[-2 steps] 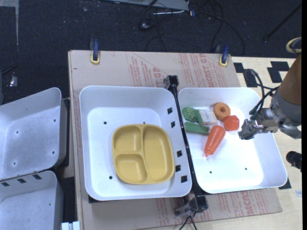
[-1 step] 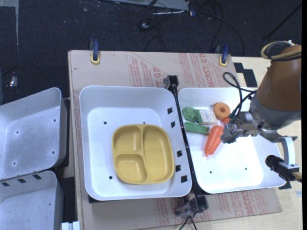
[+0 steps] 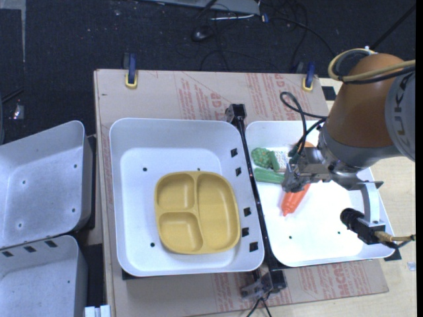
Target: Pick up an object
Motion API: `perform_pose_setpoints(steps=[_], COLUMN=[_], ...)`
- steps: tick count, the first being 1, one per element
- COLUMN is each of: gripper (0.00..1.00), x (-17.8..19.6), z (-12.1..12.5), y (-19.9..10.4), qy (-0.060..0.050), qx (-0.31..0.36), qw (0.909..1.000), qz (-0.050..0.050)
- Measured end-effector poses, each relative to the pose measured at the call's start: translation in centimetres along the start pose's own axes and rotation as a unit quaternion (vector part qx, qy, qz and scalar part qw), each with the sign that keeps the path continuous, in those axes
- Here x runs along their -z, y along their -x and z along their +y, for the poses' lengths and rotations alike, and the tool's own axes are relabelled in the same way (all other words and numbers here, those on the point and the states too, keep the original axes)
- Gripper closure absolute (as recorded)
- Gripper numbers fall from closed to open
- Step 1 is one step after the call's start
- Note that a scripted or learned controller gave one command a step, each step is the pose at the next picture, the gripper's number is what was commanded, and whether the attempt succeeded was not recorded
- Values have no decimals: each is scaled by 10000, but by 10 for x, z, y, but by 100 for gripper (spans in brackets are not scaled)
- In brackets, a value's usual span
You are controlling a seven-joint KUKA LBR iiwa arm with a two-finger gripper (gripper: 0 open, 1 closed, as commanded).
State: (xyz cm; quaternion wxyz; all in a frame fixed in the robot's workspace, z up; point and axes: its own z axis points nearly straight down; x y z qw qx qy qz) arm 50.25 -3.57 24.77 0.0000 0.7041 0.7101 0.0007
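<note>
Bench top (image 3: 198,91): flat brown board with faded red printing, unreadable. Left bin (image 3: 132,137): smooth white plastic, rounded corners, holding a matte yellow tray (image 3: 197,212) with three compartments. Right bin (image 3: 317,243): same make. Arm (image 3: 367,104) enters from 3 o'clock, glossy orange band. Gripper (image 3: 296,177) low over right bin's 10 o'clock area; grip state cannot be determined. Orange carrot-shaped toy (image 3: 293,201) at its tip; green object (image 3: 268,165) just beside at 9 o'clock.
</note>
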Motion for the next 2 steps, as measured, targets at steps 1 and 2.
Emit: perform_pose_setpoints(steps=[1,2], gripper=[100,100], x=[-11,-6], z=[-1,-1], y=[-49,-105], qy=[-15,-6], qx=[-4,2], qw=[10000,10000], qz=[4,2])
